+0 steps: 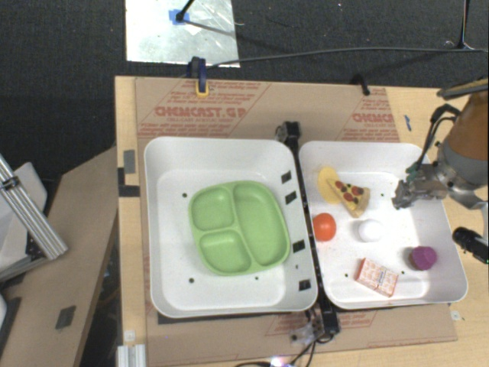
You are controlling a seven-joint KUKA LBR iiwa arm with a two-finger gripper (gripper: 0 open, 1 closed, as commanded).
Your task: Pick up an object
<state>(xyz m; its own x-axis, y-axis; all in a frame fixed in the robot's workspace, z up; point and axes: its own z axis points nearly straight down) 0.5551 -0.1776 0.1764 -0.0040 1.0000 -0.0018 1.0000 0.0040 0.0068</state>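
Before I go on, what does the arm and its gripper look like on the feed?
The arm is grey, with a rounded orange band above the wrist. Thin dark cables loop along its left side down to the gripper, a small dark, blocky metal unit at the arm's tip. No markings are readable.

"CHEMCAST GP" in red print on the brown sheet [229, 105] under the bins, readable far left; the same mark repeats far right, slanted and partly cut off. Smaller print under it is illegible.
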